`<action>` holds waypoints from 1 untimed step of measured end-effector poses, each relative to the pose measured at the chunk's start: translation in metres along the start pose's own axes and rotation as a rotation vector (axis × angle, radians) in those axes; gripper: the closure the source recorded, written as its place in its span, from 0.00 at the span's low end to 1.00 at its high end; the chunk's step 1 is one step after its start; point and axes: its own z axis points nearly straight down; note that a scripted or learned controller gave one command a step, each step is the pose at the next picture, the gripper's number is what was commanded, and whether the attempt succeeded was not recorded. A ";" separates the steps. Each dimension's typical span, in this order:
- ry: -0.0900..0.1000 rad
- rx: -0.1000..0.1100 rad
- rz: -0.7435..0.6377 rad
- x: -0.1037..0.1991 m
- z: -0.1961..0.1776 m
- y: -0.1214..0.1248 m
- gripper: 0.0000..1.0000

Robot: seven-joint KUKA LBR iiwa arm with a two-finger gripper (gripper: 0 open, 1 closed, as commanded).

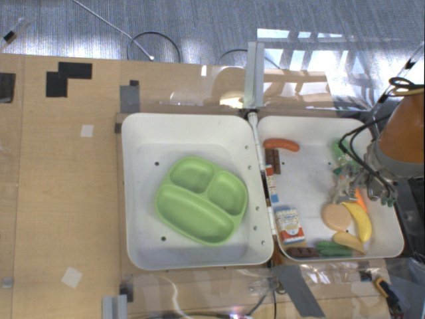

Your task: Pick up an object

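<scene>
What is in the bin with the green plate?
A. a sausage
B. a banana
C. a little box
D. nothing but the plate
D. The green plate lies alone in the left bin, while the banana, sausage and little box all lie in the right bin.

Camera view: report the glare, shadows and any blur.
Camera view: bright window-like glare on the bench behind the white right bin; the green divided plastic plate casts a soft shadow in the white left bin; small items near the grey arm look smeared.
</scene>
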 end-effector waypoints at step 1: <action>0.003 0.000 -0.001 0.001 0.001 0.000 0.00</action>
